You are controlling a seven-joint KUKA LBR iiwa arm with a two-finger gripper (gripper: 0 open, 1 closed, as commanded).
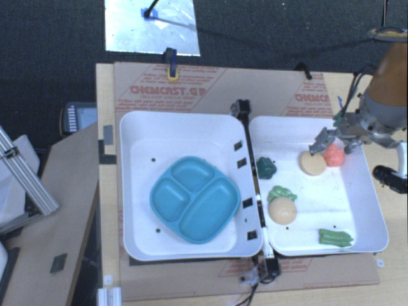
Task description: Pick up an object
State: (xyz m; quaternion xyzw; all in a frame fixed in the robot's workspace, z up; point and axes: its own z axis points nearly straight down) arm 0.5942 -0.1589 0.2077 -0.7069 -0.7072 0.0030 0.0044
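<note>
Two white bins sit side by side on the bench, and we start at the near edge. In the right bin (376, 231), closest to us, a green flat piece (335, 237) lies near the front right corner. Just beyond it and to the left, a tan ball (283, 211) sits with a light green leafy bit (280, 193) touching its far side. Over in the left bin (137, 171), a blue divided plate (194, 198) takes up the near middle, turned at an angle, its three compartments showing.

Moving farther back in the right bin, a dark green lump (265, 167) rests close to the divider between the bins. To its right, a pale round disc (312, 164) lies on the bin floor, and just beside that, touching or nearly so, a pink-red piece (334, 156).

Right over those two hangs the gripper (333, 142), coming in from the right on the grey arm with its orange band (390, 81). Its fingers are spread apart, one tip above the disc, the other by the pink-red piece, and nothing sits between them.

Farther still, brown printed cardboard (191, 88) lies under both bins, a yellow clamp (172, 72) at its far edge, and beyond that a shiny silver sheet (152, 18) on the dark carpet.
</note>
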